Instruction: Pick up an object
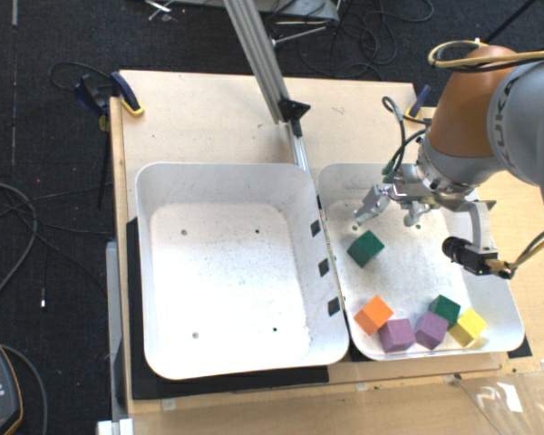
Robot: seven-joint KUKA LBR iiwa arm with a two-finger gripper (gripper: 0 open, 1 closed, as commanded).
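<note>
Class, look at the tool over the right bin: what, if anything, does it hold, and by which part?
Nothing. The tool hangs open above the green cube, gripping no block.

We see two bins (154, 188) side by side; six blocks (365, 248) lie in the right one, five along its near edge.

gripper (392, 212) above right bin (499, 284) | fingers apart | 6 blocks (366, 248)

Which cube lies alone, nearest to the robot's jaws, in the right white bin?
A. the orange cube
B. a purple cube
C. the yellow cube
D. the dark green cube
D: the dark green cube sits by itself in the middle of the right white bin, while the other cubes are grouped along its near edge.
</note>
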